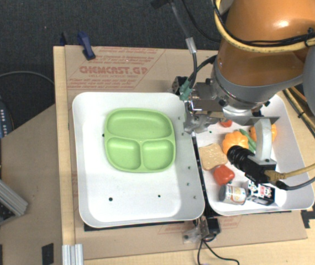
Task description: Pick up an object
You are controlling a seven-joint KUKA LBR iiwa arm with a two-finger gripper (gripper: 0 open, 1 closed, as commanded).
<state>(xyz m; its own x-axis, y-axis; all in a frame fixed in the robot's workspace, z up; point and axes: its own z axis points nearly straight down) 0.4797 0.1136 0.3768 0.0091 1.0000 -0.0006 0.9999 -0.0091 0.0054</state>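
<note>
**Green plate in the left bin, small goods crowded in the right bin under the arm**

The left bin [85, 164] holds one thing: a green plate [140, 139] with three compartments, lying flat in the bin's far half. Bare white floor runs along the plate's left side and fills the whole strip toward the near edge of the worktop [119, 65].

The gripper [193, 120] hangs at the wall shared by the two bins, toward the far side. Whether its jaws are released or clenched cannot be told.

The objects for picking lie in the right bin [297, 153], packed close to that shared wall. A tan cracker [211, 155] lies flat. A red tomato [224, 174] lies just nearer, and a small can [235, 194] lies beside a black-and-white packet [263, 193] at the bin's near wall. An orange pepper [236, 139] sits just beside the cracker, with a pale oblong item [263, 137] to its right. A bare strip runs along the bin's right wall.

The arm's orange band [273, 15] covers the right bin's far part. A blue clip [85, 44] sits at the worktop's far-left corner.
</note>
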